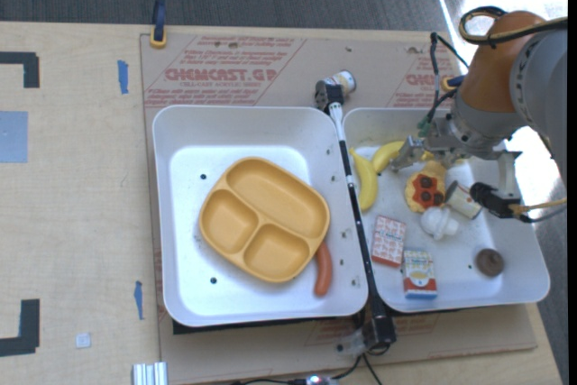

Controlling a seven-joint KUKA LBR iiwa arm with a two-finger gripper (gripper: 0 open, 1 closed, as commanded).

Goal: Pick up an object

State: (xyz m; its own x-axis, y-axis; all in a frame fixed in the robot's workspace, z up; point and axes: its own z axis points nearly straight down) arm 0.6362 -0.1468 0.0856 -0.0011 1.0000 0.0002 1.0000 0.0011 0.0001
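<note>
With the hand [431,160] low at the right bin's [527,279] far edge, beside the banana [368,176] and pizza slice [425,190], its opening impossible to judge, it should centre on one item before closing.

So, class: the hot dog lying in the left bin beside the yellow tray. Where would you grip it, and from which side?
Grip the hot dog at its middle, coming straight down from above, fingers closing across its narrow width. It lies flat and runs roughly front to back, close beside the yellow tray, so the finger on the tray's side has little room, which may make this awkward.
</note>
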